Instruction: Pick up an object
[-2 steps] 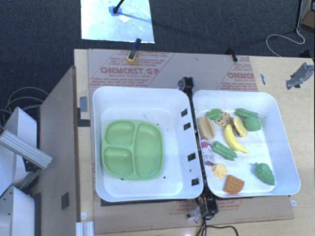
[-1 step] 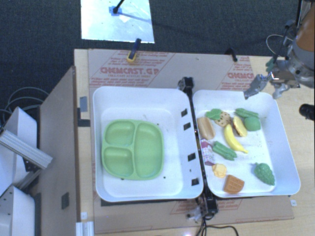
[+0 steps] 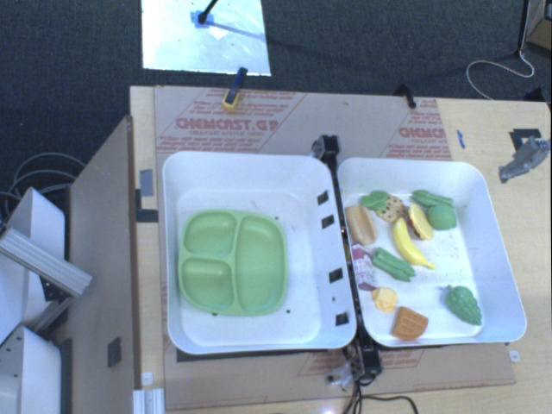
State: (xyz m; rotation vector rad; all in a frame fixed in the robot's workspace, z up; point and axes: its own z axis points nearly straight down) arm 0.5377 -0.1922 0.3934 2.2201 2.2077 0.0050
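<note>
Left bin [image 3: 250, 166] is holding a green divided plate [image 3: 233, 261], lying flat toward its left wall. Right bin [image 3: 483, 231] is carrying toy food: hot dog [image 3: 360, 224] by the left wall, banana [image 3: 409, 243] mid-bin, waffle [image 3: 410, 323] at the near edge, green pieces scattered between. Gripper [image 3: 523, 160] is hovering off the bench's right edge, clear of both bins; finger state cannot be told.

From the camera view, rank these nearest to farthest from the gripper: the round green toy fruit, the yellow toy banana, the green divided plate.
Gripper sits at the right edge.
1. Round green toy fruit, right bin, upper right.
2. Yellow toy banana, right bin, middle.
3. Green divided plate, left bin.
</note>
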